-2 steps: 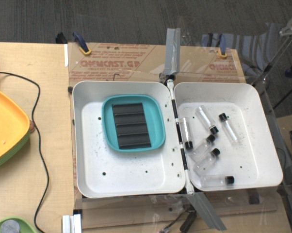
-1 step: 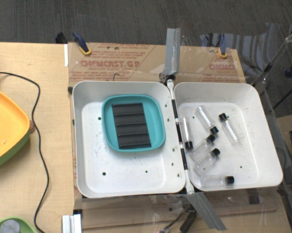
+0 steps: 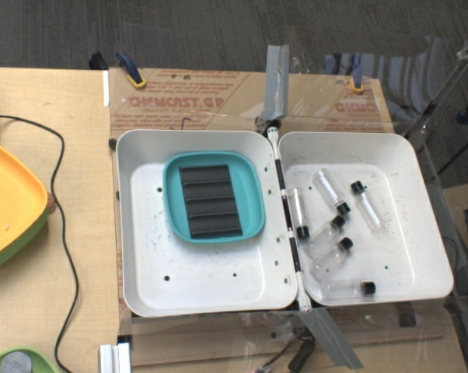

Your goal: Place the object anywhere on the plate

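Two white bins on cardboard over a wooden bench; left bin [image 3: 141,231] holds a teal plate [image 3: 214,196] with a dark ribbed insert, right bin [image 3: 409,208] holds scattered clear tubes [image 3: 339,216] with black caps. Dark carpet behind.

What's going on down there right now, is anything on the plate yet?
Teal plate in left bin, carrying a black ribbed insert. Clear black-capped vials lie loose in right bin. Nothing blocking the plate.
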